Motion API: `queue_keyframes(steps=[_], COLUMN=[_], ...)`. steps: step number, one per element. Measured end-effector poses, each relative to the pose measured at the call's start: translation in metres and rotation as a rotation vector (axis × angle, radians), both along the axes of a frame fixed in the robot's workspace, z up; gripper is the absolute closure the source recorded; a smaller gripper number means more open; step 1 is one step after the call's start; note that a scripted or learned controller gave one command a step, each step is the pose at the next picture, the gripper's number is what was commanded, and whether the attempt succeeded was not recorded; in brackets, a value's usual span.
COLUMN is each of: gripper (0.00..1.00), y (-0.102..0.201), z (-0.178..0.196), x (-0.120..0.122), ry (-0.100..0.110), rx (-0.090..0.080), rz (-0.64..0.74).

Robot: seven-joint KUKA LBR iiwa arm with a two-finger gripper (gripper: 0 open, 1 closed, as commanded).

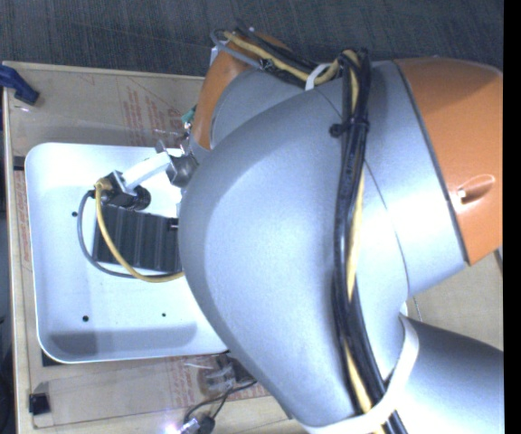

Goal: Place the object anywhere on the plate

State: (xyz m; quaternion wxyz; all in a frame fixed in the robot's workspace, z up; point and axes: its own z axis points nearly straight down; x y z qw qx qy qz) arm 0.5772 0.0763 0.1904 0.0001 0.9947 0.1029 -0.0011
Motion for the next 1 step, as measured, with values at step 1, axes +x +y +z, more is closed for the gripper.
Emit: queue_keyframes(steps=[1], gripper=[1.00], y=[-0.0320], z=[0.0001], x=[0.0619], ry=[0.000], rx=[0.002], rz=[0.058])
